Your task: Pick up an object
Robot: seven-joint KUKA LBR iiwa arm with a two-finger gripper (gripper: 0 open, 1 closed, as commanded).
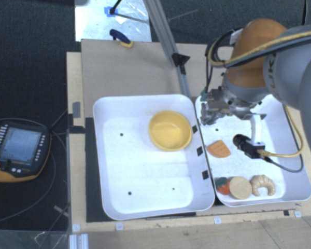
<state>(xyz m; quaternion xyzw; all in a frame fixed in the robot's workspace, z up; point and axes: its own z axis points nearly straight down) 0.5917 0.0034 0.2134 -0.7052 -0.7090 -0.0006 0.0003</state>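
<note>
Camera view — hand (208, 113) hangs over right bin (295, 191), upper left corner; finger spread we cannot tell, nothing seen held. Nearest item: orange wedge (218, 149), just below hand. We judge it light, rigid, smooth — take across narrow sides. Croissant (263, 184) near front.

Two white bins (109, 191), one yellow bowl (170, 130), one croissant (263, 184), one round biscuit (240, 188).
</note>
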